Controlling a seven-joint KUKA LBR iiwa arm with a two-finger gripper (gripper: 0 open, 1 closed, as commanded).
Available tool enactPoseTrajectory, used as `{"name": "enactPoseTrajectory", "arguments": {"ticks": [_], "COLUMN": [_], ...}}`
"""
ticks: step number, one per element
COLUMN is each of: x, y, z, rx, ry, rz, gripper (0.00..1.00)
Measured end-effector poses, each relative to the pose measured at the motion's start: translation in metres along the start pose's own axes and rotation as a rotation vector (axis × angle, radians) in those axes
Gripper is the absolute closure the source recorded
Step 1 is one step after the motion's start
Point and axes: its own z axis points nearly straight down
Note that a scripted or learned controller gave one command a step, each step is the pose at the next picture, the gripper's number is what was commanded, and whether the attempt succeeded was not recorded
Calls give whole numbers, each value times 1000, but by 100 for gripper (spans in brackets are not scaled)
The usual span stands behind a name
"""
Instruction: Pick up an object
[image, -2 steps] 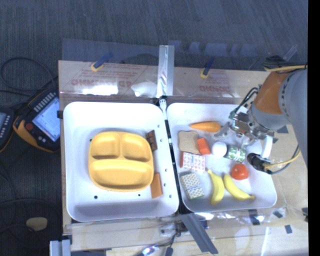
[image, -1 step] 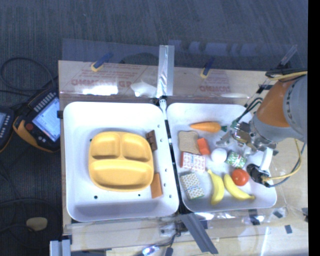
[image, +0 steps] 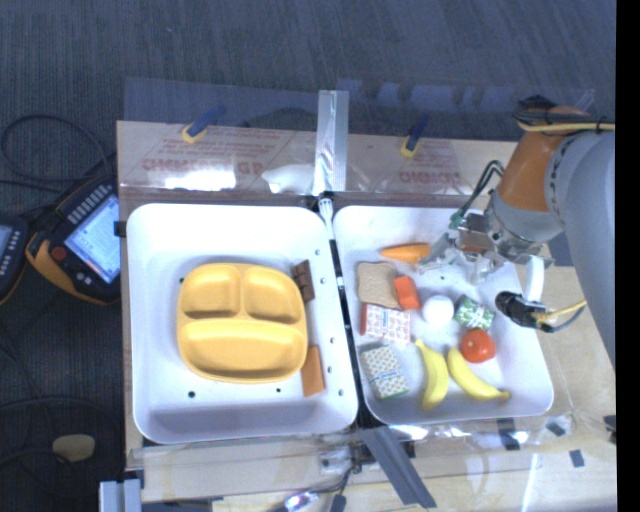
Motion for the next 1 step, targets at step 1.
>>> {"name": "enactPoseTrajectory", "arguments": {"ticks": [1], "x": [58], "y": [24], "z": [10], "rx": [10], "ry": [-13], "rz": [-157], "gripper": [0]}}
